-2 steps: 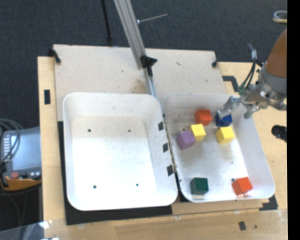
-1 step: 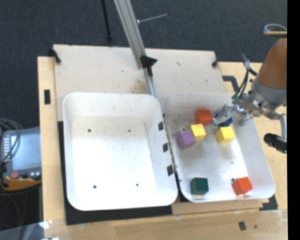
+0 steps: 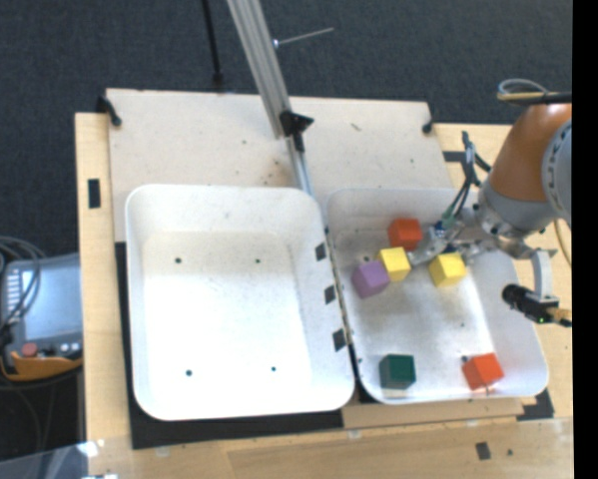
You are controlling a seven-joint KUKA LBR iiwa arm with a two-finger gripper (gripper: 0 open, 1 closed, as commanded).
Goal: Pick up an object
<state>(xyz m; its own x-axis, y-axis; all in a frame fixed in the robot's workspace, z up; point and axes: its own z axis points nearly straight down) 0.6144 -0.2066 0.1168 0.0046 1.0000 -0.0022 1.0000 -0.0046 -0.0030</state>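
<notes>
The claw (image 3: 444,238) reaches into the right bin (image 3: 513,362) from that bin's right edge, low over its far half. Its metal parts blur together, so whether the claw is apart or together cannot be told, and no block shows clamped in it.

Just beside the claw lie three blocks: a yellow cube (image 3: 446,269) right in front of it, an orange cube (image 3: 405,233) toward the far edge, and a second yellow cube (image 3: 394,262) a little further toward the bin's left edge. A purple cube (image 3: 370,277) touches that second yellow cube on its left side.

Well apart, along the bin's near edge, sit a dark green cube (image 3: 397,371) toward the near left corner and an orange-red cube (image 3: 482,370) toward the near right corner.

The left bin (image 3: 139,267) lies just beside the right one.
</notes>
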